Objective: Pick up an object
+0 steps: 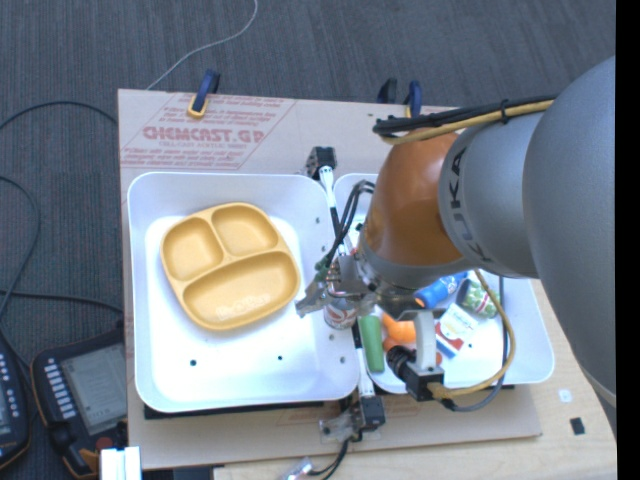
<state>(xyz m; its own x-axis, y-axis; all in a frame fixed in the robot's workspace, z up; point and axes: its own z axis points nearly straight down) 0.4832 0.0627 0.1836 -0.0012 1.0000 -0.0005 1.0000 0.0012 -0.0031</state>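
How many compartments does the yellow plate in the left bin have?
3. On the yellow plate: two small compartments along its far side, left and right, and one large compartment along its near side. None seem hidden.

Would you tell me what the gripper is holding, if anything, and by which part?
It cannot be told: the gripper sits over the divide between the bins, and no object shows between its fingers.

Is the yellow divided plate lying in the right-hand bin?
No, the yellow divided plate lies in the left bin, apart from the arm.
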